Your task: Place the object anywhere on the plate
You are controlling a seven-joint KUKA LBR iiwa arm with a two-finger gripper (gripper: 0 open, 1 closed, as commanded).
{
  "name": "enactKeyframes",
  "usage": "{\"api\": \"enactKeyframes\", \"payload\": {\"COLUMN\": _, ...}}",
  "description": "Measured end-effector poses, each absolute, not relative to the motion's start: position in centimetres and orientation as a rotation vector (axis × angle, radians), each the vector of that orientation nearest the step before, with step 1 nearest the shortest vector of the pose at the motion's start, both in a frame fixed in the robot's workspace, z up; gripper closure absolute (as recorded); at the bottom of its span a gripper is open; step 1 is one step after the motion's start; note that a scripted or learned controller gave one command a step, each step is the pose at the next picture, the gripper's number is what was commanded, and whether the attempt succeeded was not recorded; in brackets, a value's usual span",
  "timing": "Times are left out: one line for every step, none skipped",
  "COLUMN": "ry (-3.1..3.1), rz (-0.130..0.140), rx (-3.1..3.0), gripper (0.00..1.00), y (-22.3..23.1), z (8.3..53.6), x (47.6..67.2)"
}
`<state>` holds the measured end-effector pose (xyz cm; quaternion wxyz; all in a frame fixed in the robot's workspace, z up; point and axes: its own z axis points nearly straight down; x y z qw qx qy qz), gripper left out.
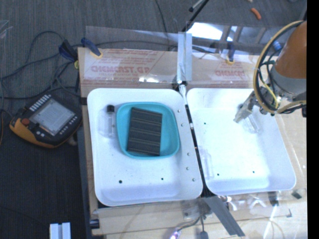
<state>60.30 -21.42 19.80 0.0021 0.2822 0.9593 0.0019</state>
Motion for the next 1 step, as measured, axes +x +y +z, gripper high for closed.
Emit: {"api": "enactKeyframes", "payload": {"ry": 3.010, "rz": 0.006, "rx": 0.885, "gripper": 0.00, "y": -21.43, "z": 19.80, "x": 60.29}}
